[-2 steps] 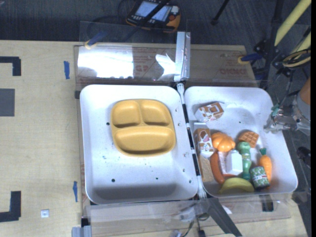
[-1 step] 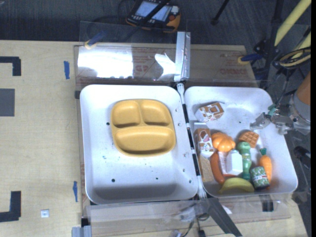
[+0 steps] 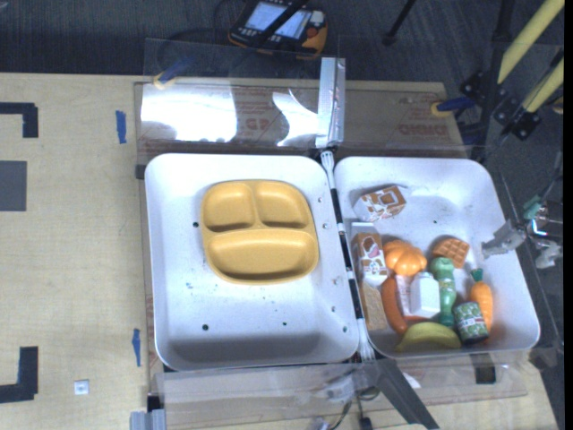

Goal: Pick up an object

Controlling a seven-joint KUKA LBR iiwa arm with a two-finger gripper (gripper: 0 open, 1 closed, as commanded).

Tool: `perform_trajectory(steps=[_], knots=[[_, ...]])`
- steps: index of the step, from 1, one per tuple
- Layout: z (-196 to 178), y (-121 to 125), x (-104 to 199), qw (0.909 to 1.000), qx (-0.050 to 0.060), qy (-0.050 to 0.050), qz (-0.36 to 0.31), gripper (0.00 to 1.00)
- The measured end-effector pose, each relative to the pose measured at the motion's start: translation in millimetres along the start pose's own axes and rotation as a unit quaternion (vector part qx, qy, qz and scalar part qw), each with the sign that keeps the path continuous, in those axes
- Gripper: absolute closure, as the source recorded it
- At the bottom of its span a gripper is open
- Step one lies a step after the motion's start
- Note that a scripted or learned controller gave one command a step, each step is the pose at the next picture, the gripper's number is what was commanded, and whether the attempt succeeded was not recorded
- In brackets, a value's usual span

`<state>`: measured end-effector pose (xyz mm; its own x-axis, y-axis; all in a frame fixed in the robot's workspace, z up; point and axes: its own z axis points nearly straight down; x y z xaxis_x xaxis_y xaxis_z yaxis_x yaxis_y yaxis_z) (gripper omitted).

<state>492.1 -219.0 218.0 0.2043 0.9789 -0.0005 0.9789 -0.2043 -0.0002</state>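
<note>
The right white bin [image 3: 448, 179] holds a heap of toy food in its near half. There is a small snack pack [image 3: 380, 202] at the back, a second pack [image 3: 369, 254], an orange fruit [image 3: 405, 260], a waffle [image 3: 450, 249], a green bottle [image 3: 442, 272], a white carton [image 3: 415, 296], a carrot [image 3: 484, 301], a green can [image 3: 471, 322] and a banana [image 3: 428, 334]. My gripper [image 3: 510, 238] hangs at the bin's right rim, just right of the waffle and apart from the toys. Nothing shows between its fingers.
The left white bin [image 3: 179, 312] bears a yellow divided plate [image 3: 260, 231] in its far half. A clear plastic wall [image 3: 233, 106] stands behind both bins. A handheld controller [image 3: 276, 27] lies on the floor beyond. Stand legs and a yellow pole are at top right.
</note>
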Motion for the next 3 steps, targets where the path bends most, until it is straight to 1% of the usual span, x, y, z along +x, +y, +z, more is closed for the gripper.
perform_trajectory(steps=[1, 2, 3], knots=[[122.9, 10.4, 83.0, 0.9981, 0.000, 0.000, -0.061, 0.00], [113.5, 10.7, 82.1, 0.9982, 0.000, 0.000, -0.060, 1.00], [91.7, 6.6, 75.0, 0.9998, -0.001, 0.000, -0.022, 1.00]])
